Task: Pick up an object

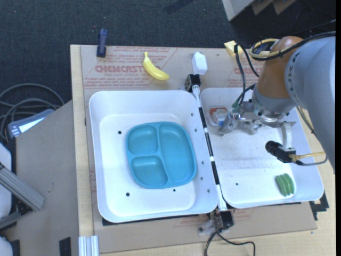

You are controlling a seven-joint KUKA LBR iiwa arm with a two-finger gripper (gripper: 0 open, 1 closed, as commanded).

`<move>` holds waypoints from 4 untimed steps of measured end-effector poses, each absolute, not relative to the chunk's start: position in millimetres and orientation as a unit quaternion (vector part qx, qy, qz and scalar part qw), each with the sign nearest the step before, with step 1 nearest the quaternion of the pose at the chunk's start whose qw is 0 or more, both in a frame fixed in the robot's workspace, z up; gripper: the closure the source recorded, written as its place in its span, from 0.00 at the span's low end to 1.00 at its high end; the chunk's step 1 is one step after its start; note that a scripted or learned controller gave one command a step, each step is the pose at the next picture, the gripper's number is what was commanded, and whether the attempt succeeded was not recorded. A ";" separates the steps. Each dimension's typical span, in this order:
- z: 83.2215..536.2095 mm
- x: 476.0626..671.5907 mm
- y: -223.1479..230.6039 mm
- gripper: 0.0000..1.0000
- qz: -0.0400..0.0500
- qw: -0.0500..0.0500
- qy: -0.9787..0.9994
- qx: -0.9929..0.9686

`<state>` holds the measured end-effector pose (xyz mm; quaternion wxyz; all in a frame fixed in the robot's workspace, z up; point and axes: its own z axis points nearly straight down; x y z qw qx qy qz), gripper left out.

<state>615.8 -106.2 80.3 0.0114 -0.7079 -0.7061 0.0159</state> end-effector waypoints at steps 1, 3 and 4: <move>84.4 587.3 -111.6 0.00 0.001 0.001 -0.707 -0.707; 95.3 648.9 -118.8 1.00 -0.001 -0.002 -0.708 -0.706; 185.7 609.8 -63.5 1.00 -0.001 0.000 -0.708 -0.706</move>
